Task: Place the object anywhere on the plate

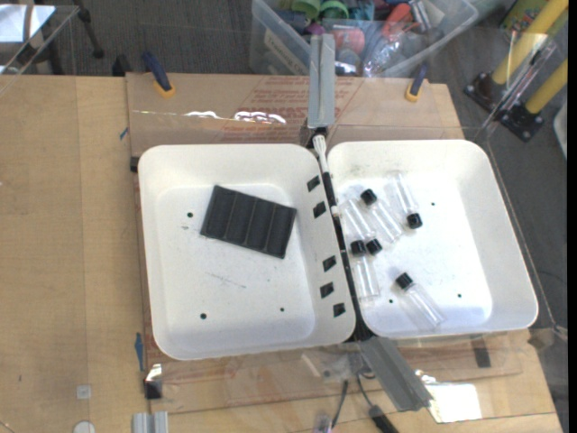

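Can't tell my end effector's state from this camera. Black ribbed plate (248, 221) lies flat in the left bin (171, 327), slightly tilted, upper-middle of the floor. Clear vials with black caps (386, 237) lie scattered in the right bin (505, 242), right of the plate across the divider, mostly on that bin's left half.

Both bins, the left bin (171, 332) and the right bin (505, 242), are white. The ribbed plate (248, 220) is black. The vials (397, 215) are clear with black caps.
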